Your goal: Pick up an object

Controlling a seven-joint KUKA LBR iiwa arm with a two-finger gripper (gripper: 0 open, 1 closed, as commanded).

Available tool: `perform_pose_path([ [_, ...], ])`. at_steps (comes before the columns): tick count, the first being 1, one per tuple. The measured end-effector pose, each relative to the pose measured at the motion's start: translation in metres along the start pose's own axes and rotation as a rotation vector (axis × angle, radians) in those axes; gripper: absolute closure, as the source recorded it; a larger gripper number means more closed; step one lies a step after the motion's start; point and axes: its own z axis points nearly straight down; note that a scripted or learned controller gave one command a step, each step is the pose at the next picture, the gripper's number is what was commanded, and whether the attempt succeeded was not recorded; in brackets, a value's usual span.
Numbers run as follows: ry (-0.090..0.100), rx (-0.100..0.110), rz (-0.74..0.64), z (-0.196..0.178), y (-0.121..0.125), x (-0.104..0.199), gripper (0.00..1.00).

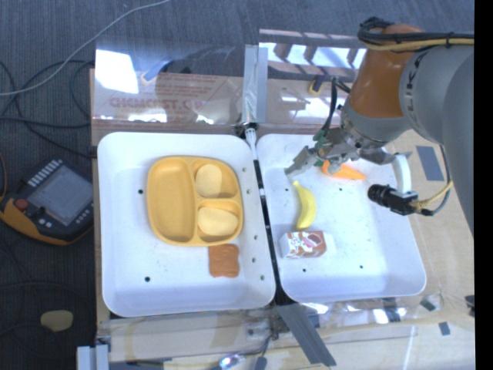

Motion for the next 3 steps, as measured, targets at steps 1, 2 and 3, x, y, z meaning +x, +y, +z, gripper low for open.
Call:
perform_pose_path([
  [1, -0.001, 0.001, -0.07, 0.084, -0.028, -0.033, 0.0],
  [2, 0.002, 0.001, -0.071, 0.076, -0.027, -0.032, 1.0],
  [3, -0.001, -0.002, -0.248, -0.049, -0.04, 0.029, 1.0],
])
